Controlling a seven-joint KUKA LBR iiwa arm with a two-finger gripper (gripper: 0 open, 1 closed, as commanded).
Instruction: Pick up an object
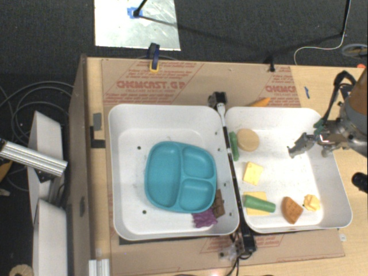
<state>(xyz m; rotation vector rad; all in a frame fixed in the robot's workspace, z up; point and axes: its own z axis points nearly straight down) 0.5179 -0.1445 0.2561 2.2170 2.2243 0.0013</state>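
White plastic bins are sitting side by side on the counter, and your pickable things are lying mostly in the right bin. You are looking at a tan round piece near its upper left, a green stick lying just beside it along the dividing wall, a pale yellow square below that, a green cylinder resting on a yellow slab at the lower left, and an orange-brown wedge with a small yellow lump just beside it at the lower right.

Your end effector is hanging over the upper right part of that bin, carrying nothing; whether its fingers are spread or closed you cannot tell from this angle.

You are still choosing a target, by my reading. Going for the pale yellow square or the tan round piece looks wisest, since each is lying with bare bin floor on at least one side. Avoid the green stick: it is hugging the wall, so one finger would likely be striking the rim. The wedge and the lump are sitting close together, so a descent there is risking a nudge to both. Centre above your pick before lowering.

The left bin is holding a teal divided plate, with a purple scrap and a brown piece at its lower right edge.
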